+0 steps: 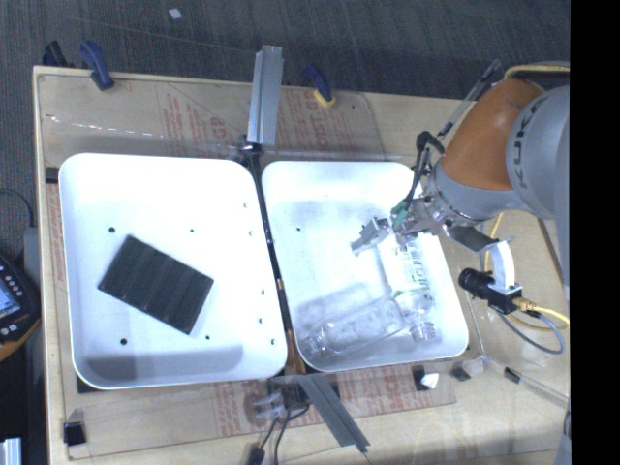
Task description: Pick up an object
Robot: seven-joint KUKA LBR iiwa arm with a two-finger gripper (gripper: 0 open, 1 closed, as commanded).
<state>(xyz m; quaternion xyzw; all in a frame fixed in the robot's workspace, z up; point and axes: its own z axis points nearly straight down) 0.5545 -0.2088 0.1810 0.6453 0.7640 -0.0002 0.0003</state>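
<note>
A flat black ribbed slab (155, 283) lies in the left bin (87, 187), toward its lower left. In the right bin (320, 187) a clear plastic bottle (413, 277) with a printed label runs along the right side. A second clear bottle (351, 326) lies crosswise near the front wall. My gripper (370, 232) hangs over the middle of the right bin, just left of the labelled bottle's upper end. Nothing can be seen held in it.
The grey arm with its orange band (484, 143) comes in over the right bin's right rim. A metal bar (263, 95) stands behind the divide between the bins. Blue clamps (95, 63) grip the board's back edge.
</note>
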